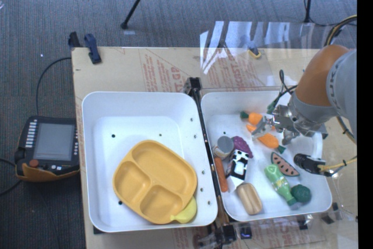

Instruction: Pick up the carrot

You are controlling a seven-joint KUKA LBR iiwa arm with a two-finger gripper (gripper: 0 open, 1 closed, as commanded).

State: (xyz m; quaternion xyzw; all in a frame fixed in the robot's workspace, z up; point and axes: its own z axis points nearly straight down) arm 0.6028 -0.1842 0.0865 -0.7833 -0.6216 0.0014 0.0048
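Note:
The carrot (267, 140) lies slantwise in the upper middle of the right bin (324, 200). It is orange, and its green top points to the upper left. My gripper (274, 127) is low over the carrot's middle and covers part of it, so orange shows on both sides of the gripper. The grey arm with its orange band (319, 76) comes in from the right. The carrot still appears to rest on the bin floor.
Around the carrot lie a purple eggplant (241, 144), a grey can (224, 144), a black-and-white carton (237, 164), a thin orange-red stick (220, 175), a bread roll (249, 198), a watermelon slice (284, 164), a green bottle (280, 181) and a dark green lump (301, 193). The left bin (105, 125) holds a yellow divided plate (154, 181).

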